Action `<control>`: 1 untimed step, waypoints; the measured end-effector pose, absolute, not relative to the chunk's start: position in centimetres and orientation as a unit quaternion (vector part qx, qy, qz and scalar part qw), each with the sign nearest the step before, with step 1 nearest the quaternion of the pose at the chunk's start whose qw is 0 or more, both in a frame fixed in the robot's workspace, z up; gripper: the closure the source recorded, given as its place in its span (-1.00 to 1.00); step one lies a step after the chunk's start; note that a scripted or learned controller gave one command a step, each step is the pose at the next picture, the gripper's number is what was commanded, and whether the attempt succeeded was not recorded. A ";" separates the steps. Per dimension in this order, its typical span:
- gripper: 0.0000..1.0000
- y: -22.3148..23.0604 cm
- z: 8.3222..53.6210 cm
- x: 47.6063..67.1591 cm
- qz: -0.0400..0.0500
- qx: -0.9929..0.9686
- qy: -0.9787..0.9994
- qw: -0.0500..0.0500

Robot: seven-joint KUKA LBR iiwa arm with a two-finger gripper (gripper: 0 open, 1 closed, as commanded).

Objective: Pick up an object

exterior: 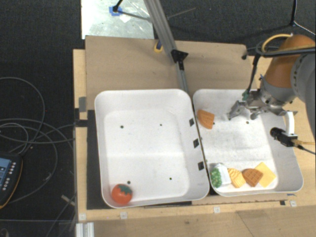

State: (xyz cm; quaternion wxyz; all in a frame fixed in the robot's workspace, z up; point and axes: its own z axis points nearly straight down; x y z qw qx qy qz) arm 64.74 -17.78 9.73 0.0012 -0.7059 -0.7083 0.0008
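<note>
No readable text, label, brand, number or sign anywhere. Handheld device (9, 174) at far left with a lit screen, its contents too small and blurred to read. Bins and toy foods unmarked.

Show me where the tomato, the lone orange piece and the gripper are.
tomato (121, 194): camera view, middle of its red body.
orange piece (206, 118): camera view, centre of its top face.
gripper (236, 112): camera view, midway between the fingertips.
</note>
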 end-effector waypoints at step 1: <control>1.00 -17.8 11.2 65.0 -0.002 -0.705 -0.709 -0.002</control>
